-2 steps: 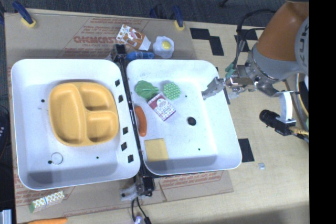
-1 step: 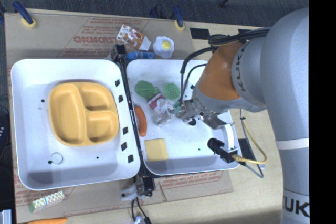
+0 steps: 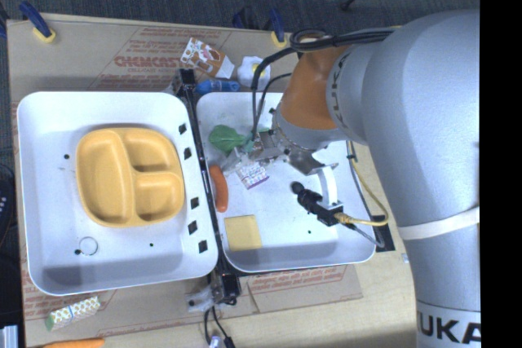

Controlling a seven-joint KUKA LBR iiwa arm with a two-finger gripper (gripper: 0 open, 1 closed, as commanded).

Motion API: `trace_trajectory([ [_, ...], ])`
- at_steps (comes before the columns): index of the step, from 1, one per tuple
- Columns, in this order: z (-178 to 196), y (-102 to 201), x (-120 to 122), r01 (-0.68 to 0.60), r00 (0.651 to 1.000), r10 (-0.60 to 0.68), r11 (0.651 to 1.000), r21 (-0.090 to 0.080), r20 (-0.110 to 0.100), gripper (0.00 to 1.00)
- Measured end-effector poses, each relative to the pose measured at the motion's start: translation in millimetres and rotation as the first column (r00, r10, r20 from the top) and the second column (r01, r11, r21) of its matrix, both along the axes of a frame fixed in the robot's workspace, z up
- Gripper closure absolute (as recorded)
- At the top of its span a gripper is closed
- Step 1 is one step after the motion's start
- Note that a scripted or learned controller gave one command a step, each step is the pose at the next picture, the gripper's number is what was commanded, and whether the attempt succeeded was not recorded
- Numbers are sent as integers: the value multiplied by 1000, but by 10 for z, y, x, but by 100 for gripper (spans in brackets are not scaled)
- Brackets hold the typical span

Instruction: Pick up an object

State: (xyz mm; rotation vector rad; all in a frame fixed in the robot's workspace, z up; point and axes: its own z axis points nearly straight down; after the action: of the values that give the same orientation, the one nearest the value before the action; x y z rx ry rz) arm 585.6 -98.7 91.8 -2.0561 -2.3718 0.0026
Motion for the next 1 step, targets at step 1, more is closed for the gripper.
trace_trajectory([
  [1,98,-5,-3,-2,1000,2,1000,0,-3,100],
])
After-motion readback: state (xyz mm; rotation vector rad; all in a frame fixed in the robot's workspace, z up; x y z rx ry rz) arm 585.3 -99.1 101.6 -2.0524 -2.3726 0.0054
